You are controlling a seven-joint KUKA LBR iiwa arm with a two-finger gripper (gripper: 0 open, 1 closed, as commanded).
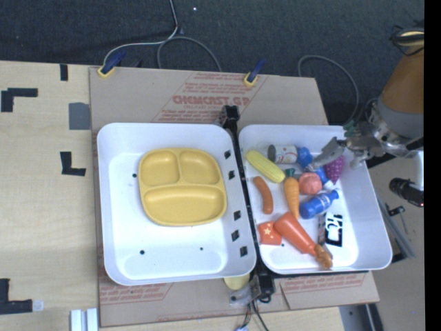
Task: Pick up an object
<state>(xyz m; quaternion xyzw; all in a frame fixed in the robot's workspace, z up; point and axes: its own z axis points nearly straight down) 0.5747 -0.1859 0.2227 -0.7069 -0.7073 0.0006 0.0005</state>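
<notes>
The surface (41,205) is pale wood with some black marks, and a brown cardboard sheet (207,98) lies on it under two white bins; behind it the floor is dark carpet with a thin cable. The left bin (114,254) holds a yellow divided plate (183,186) near its centre. The right bin (368,243) holds all the small toys: a yellow corn (265,165) at about 10 o'clock, an orange sausage (264,194) just below it, a carrot (292,196) near the middle, a red round fruit (311,183) touching the carrot's right side, a blue bottle (319,203) just below that fruit, a big orange cone-shaped piece (298,232) at 6 o'clock, and purple grapes (335,168) at about 2 o'clock.

The arm comes in from 3 o'clock, and the end effector (339,150) hangs over the upper right part of the right bin, just above the grapes. Its two fingers look apart, one pointing toward the toys and one toward the bin wall, and I see nothing between them.

I judge that the picking is in the approach step, not yet a grasp. The grapes seem the nearest target. The next move calls for a descent straight down, with the fingers on both sides of the bunch and clear of the bin wall and the red fruit, then a closing and a lift
</notes>
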